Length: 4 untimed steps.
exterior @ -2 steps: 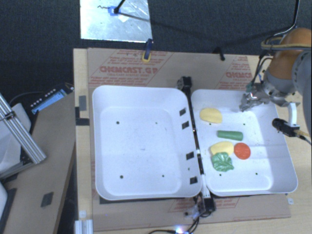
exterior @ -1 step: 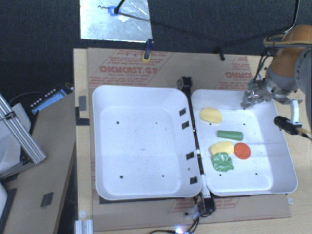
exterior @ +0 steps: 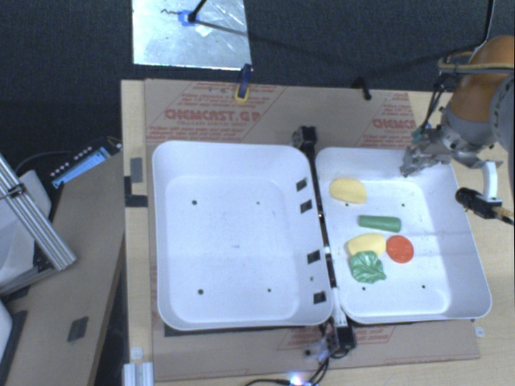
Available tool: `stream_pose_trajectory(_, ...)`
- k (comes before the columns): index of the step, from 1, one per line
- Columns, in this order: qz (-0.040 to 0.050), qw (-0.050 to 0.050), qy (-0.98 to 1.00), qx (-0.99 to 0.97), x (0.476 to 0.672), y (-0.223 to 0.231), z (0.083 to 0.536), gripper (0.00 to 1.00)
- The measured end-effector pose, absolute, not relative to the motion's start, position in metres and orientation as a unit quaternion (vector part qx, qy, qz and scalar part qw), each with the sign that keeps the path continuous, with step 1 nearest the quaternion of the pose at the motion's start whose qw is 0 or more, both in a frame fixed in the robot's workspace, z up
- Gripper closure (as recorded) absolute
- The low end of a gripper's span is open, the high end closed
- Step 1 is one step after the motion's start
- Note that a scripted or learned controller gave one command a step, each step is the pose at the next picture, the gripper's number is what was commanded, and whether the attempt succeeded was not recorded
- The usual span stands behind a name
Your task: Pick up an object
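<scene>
The claw (exterior: 417, 161) hangs over the far edge of the right bin (exterior: 459, 296); whether it is open cannot be told, and nothing shows in its grip. Below it in that bin lie a yellow lump (exterior: 348, 190), a green stick (exterior: 379, 223), a red ball (exterior: 400, 249), a second yellow piece (exterior: 366, 242) and a green leafy toy (exterior: 368, 268).
</scene>
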<state>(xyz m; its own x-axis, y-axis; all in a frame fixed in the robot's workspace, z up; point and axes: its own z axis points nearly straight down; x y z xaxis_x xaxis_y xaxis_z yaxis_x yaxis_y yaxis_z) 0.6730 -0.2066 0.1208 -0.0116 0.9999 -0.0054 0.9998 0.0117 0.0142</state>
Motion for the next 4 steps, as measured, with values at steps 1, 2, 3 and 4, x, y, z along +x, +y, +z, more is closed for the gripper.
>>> stream_pose_trajectory(1, 0.0042, 0.009, 0.712, 0.702, 0.674, -0.207, 0.133, 1.00)
stream_pose_trajectory(2, 0.0051, 0.011, 0.712, 0.702, 0.675, -0.207, 0.144, 1.00)
stream_pose_trajectory(3, -0.0004, -0.002, 0.709, 0.705, 0.642, -0.150, 0.082, 1.00)
stream_pose_trajectory(4, 0.0012, 0.003, 0.707, 0.707, 0.670, -0.187, 0.086, 1.00)
